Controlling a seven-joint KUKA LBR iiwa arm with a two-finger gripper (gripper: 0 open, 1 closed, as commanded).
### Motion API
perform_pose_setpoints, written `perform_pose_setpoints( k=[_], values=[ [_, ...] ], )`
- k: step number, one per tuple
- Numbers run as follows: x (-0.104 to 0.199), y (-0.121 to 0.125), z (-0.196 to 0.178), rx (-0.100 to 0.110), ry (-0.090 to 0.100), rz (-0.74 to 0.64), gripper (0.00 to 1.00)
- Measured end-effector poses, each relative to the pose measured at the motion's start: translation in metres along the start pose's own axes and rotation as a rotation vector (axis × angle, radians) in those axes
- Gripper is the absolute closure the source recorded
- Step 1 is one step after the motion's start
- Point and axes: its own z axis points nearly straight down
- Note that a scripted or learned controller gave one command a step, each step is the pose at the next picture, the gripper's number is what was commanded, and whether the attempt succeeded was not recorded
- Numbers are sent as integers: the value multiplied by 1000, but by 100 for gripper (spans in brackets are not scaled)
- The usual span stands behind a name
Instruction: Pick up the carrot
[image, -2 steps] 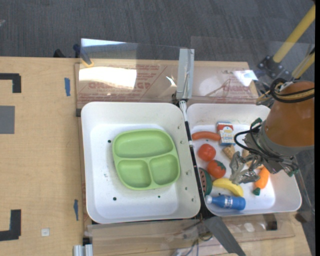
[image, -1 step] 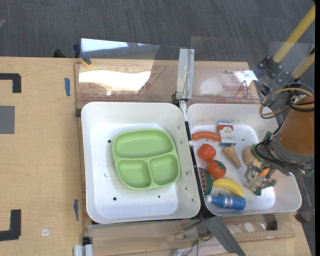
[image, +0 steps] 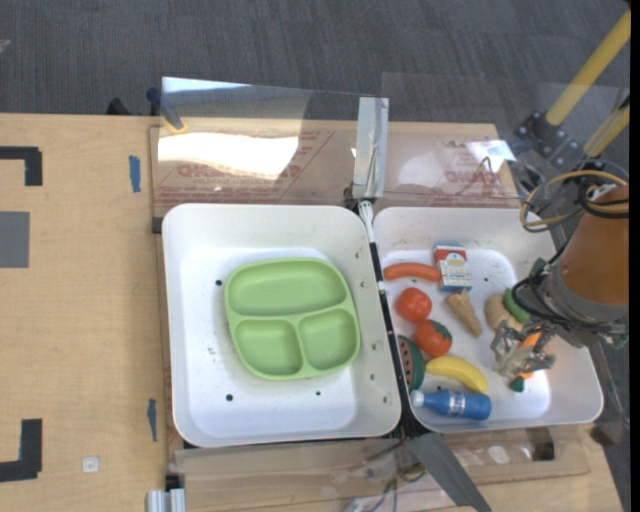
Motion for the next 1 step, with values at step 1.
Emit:
perform_pose_setpoints(
  k=[1],
  values=[
    [12, 11, 13, 5, -1, -94, 100]
  ],
)
